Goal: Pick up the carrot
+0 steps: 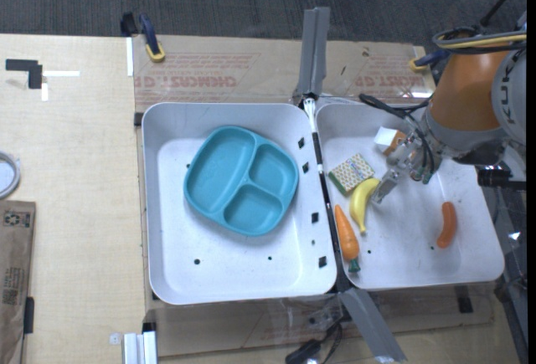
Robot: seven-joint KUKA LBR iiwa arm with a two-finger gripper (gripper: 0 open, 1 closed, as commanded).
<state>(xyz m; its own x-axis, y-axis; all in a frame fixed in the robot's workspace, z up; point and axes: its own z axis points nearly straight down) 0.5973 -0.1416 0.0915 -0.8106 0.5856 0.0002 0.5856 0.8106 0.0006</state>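
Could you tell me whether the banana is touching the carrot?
Cannot tell. In the camera view the banana lies close beside the carrot, its lower end by the carrot's top, with no clear gap or contact.

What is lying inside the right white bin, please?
The right bin holds a carrot, a banana, a patterned packet and a red sausage-like item. The arm covers the upper right corner.

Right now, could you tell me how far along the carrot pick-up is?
Nothing looks done yet: the carrot lies on the floor of the right bin, near its left wall, beside the banana. In hand: the gripper is over the same bin, up and to the right of the banana, with nothing visible between its fingers. Left: reach the carrot, grasp it and lift it.
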